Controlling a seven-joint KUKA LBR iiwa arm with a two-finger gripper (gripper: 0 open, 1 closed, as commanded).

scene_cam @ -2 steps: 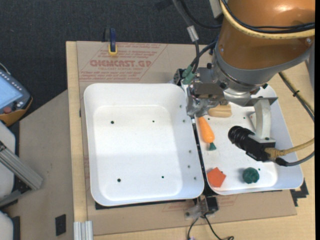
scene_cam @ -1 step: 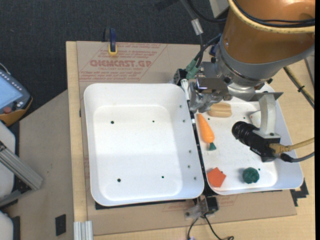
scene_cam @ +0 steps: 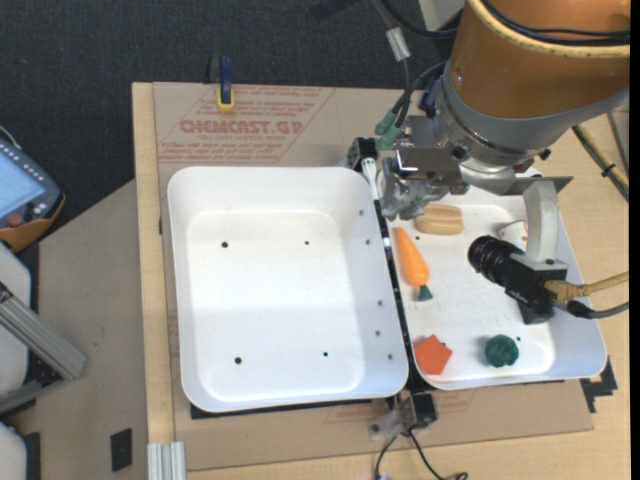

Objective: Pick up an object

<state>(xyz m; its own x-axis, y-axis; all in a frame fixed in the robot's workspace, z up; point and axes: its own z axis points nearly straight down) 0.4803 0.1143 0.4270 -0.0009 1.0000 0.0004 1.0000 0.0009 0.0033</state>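
The gripper [scene_cam: 402, 200] hangs low over the far left corner of the right bin [scene_cam: 560, 353], close against the wall it shares with the left bin [scene_cam: 200, 268]; whether it is open or closed cannot be told from this angle, and nothing can be seen in its grasp. Just beside it, to its right, lies a tan oblong block [scene_cam: 439, 220]. Directly below it in the view lies an orange carrot [scene_cam: 410, 257] with a green tip, running along the bin's left wall. A black cylinder [scene_cam: 510, 273] on the arm's side juts over the bin's middle. Near the front edge sit an orange-red piece [scene_cam: 432, 354] and, well apart to its right, a dark green lump [scene_cam: 501, 350]. Both bins rest on a brown cardboard sheet [scene_cam: 250, 118]
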